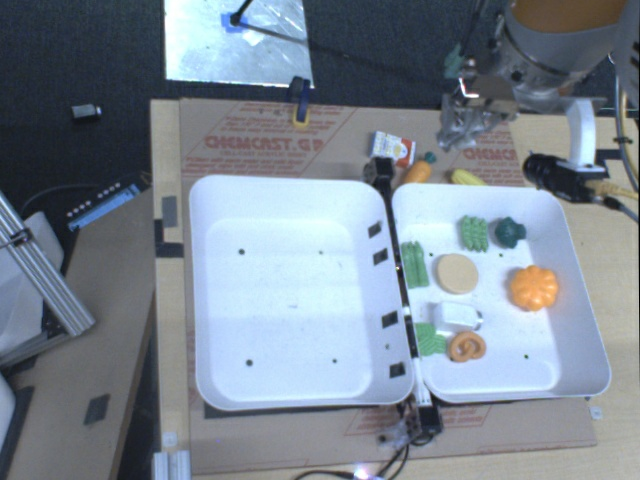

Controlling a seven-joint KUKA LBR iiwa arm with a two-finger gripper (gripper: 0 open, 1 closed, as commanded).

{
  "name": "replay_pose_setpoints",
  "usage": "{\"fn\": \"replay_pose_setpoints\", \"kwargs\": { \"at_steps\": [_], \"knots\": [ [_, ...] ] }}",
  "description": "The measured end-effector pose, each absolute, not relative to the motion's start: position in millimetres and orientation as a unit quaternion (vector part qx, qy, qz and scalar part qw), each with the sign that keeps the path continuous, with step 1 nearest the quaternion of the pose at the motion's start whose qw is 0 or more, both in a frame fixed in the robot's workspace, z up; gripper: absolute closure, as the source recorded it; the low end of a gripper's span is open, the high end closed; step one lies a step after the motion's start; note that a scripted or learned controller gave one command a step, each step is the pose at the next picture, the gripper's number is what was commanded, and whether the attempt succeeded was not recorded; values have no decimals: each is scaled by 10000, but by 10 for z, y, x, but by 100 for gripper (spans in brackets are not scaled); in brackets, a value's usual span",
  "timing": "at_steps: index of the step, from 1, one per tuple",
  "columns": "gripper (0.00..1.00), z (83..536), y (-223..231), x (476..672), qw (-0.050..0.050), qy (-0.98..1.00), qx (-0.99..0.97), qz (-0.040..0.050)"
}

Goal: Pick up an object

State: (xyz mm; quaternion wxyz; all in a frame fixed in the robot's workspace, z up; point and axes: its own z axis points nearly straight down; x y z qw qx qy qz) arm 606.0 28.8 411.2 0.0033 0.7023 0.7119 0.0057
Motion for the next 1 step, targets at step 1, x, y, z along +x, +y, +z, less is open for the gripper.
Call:
{"fn": "replay_pose_setpoints", "kwargs": {
  "at_steps": [1],
  "knots": [
    [100,3651,-274,6025,3,7059,7083,-8]
  ]
}}
